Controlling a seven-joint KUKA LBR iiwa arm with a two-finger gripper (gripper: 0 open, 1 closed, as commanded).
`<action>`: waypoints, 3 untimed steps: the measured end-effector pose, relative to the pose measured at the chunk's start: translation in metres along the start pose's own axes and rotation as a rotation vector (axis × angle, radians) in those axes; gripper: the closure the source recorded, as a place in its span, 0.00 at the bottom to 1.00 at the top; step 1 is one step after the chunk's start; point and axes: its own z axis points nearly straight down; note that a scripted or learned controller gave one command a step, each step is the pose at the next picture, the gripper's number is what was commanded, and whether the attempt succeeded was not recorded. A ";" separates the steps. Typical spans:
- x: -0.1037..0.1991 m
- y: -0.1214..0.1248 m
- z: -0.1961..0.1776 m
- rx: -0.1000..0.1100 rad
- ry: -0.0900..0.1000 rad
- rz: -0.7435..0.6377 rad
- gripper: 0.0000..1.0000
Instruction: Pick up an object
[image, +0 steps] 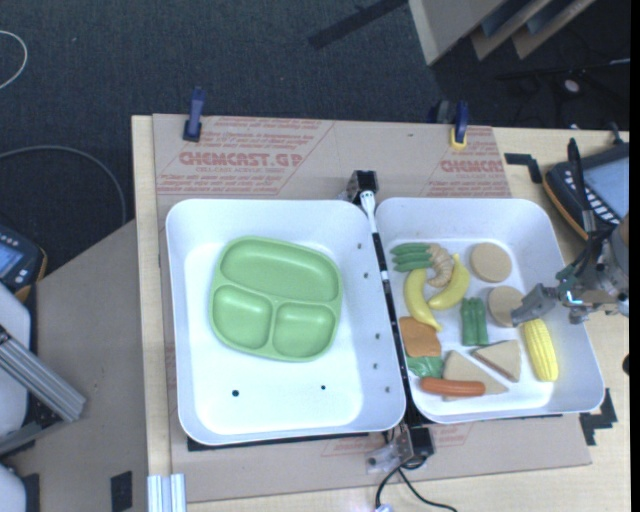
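- The counter is a pale board with red lettering, held at its far edge by a blue clamp and a yellow-and-blue clamp.
- Two shallow white bins sit on it side by side, touching along a black seam: the left bin and the right bin.
- A green divided plate with three compartments lies in the middle of the left bin.
- The arm's end effector reaches in over the right bin's right rim; its dark tip sits low, just above the top of the corn cob. Whether it is apart or together, I cannot tell.
- The toy foods lie in the right bin, none of them seen clamped:
- a corn cob near the right wall;
- two bananas, crossing, in the middle;
- a sandwich wedge beside the corn;
- two tan round cookies, one at the far side, one by the tip;
- green beans, and a pea pod far left;
- an orange piece and a carrot at the near edge.
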 end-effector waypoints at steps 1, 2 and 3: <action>0.000 0.001 -0.011 -0.003 -0.002 -0.001 1.00; 0.052 -0.007 -0.054 -0.005 -0.001 -0.005 1.00; -0.020 -0.008 -0.154 -0.014 -0.009 0.005 1.00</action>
